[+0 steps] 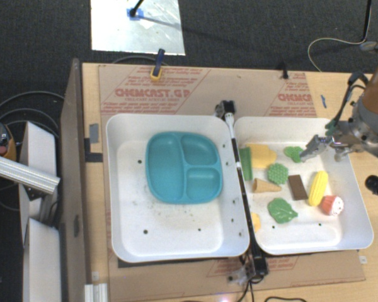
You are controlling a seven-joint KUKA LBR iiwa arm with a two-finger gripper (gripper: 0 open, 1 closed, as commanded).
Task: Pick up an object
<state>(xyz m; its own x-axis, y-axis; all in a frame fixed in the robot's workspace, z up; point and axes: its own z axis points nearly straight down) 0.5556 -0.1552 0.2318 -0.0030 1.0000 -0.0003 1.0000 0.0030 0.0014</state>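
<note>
Corn cob [317,188] below tool [326,147], apart

Even, bright overhead light; soft faint shadows inside the 2 white bins [132,231]. Glare washes the foil sheet [138,17] at far left. Focus slightly soft throughout.

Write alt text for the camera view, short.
A grey arm's gripper hovers over the right white bin, above toy food: a yellow corn cob, a brown block, green leafy pieces and a red-and-white piece. The left white bin holds a teal divided plate. Both bins sit side by side on a cardboard-covered bench.
</note>
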